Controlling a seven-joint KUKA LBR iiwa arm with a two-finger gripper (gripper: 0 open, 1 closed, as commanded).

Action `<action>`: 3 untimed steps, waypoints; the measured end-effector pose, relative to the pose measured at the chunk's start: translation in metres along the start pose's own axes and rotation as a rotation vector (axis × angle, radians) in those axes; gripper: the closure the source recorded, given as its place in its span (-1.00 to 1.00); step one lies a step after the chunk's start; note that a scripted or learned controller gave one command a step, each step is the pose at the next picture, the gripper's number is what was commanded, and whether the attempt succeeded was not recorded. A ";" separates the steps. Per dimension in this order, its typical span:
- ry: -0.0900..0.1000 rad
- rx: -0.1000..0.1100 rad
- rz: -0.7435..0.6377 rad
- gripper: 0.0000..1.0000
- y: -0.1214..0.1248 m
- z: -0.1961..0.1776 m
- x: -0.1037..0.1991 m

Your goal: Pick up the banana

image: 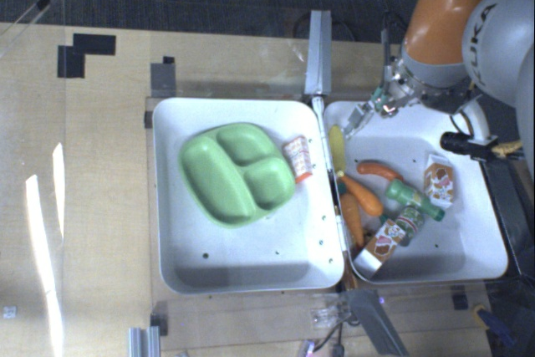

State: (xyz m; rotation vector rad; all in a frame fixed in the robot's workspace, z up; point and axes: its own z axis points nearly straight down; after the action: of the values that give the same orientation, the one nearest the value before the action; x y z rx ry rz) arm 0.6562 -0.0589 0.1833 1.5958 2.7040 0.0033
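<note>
Bench (100, 205) — pale wood-toned top, black angular marks near its far left. Directly on it: two shallow white bins side by side — left bin (242, 263), right bin (468, 251) — with a grey metal bar (318, 54) standing between their far ends.

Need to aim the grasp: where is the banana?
The banana lies in the right bin, against its left wall, just above the carrots.

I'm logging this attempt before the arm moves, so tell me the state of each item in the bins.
banana: lying flat along right bin's left wall, not gripped
end effector: above banana's far end
green plate: upright in left bin
bottle: on its side
</note>
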 end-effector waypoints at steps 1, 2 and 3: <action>0.001 0.002 -0.020 -1.00 -0.008 0.054 -0.034; 0.001 0.012 -0.003 -1.00 -0.007 0.093 -0.037; 0.006 0.018 -0.118 -1.00 -0.012 0.096 -0.041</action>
State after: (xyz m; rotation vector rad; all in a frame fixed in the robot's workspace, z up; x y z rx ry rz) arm 0.6660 -0.1002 0.0870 1.4403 2.8060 -0.0172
